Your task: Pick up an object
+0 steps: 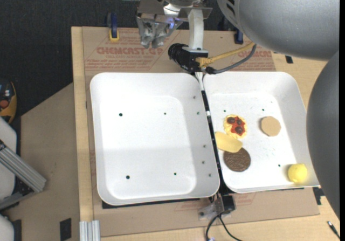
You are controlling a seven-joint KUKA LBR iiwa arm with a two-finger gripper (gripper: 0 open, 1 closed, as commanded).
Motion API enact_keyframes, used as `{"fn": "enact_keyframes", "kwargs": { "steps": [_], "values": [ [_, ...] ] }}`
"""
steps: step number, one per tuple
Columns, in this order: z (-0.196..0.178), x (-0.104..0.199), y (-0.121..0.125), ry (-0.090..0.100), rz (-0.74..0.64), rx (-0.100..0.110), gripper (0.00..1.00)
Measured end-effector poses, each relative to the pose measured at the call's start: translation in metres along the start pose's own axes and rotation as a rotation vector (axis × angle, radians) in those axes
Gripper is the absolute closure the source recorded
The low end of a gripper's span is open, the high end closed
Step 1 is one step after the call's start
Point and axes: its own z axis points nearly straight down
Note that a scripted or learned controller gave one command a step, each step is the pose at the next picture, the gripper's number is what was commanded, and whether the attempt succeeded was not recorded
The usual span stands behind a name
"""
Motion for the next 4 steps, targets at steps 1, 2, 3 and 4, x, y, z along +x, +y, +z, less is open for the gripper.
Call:
{"fn": "enact_keyframes", "kwargs": {
  "steps": [1, 2, 3, 4],
  "values": [
    [0.098, -0.001, 0.01, -0.009, 0.003, 0.026, 1.0],
    [0.07, -0.001, 0.009, -0.003, 0.001, 0.012, 1.0],
    [0.134, -0.001, 0.013, -0.008, 0.002, 0.024, 1.0],
    [0.075, -0.001, 0.015, -0.003, 0.001, 0.009, 1.0]
  ]
}}
